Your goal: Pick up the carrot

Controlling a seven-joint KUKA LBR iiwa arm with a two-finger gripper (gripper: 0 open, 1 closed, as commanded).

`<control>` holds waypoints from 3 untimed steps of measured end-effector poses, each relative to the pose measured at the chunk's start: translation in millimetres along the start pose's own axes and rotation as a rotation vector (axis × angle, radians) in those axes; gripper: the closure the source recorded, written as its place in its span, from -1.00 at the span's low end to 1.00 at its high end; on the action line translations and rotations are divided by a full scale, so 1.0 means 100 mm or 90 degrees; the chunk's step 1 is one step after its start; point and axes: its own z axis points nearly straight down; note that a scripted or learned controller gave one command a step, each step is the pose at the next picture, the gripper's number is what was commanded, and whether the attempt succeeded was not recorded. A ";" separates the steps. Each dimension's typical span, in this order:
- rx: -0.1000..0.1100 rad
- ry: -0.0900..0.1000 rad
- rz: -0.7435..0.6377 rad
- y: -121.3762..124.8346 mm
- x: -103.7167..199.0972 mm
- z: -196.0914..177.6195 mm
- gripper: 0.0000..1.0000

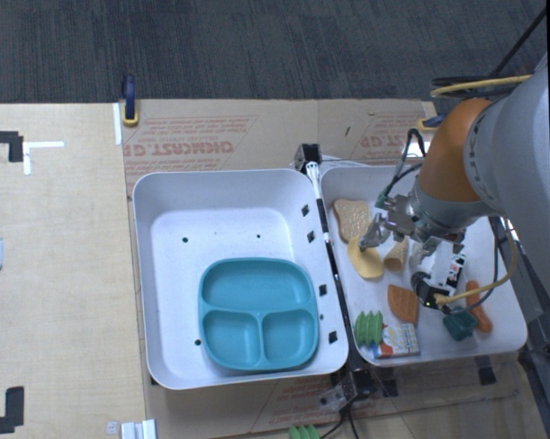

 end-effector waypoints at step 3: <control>0.001 0.001 0.018 -0.11 -0.05 0.01 -1.00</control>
